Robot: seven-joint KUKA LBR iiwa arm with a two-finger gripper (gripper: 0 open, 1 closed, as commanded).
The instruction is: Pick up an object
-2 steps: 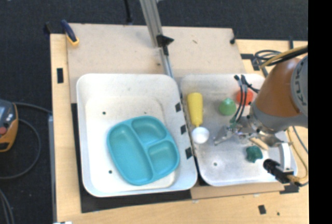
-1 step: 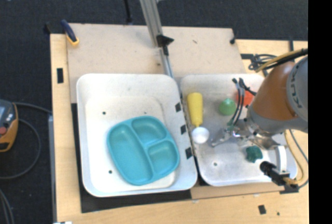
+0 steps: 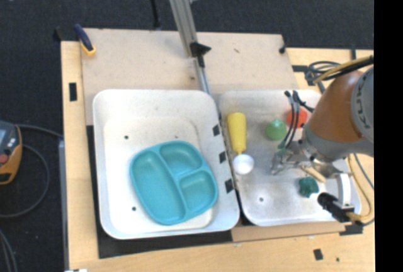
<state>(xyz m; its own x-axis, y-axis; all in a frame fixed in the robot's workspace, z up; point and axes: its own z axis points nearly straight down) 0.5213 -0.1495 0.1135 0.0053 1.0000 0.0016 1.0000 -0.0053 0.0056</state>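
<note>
Camera view: arm over the right bin, nothing visibly gripped.
Tool (image 3: pixel 284 162) sat low in the right bin (image 3: pixel 264 214), near its right wall; couldn't tell its finger state. Green ball (image 3: pixel 275 130) just above it, dark green piece (image 3: pixel 307 186) beside it, yellow cylinder (image 3: pixel 237 131) and white ball (image 3: pixel 243 164) by the left wall. Teal divided plate (image 3: pixel 173 181) lay in the left bin (image 3: pixel 126 107).

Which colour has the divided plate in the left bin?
The divided plate is light blue, turquoise-like; it shows clearly in the camera view.
</note>
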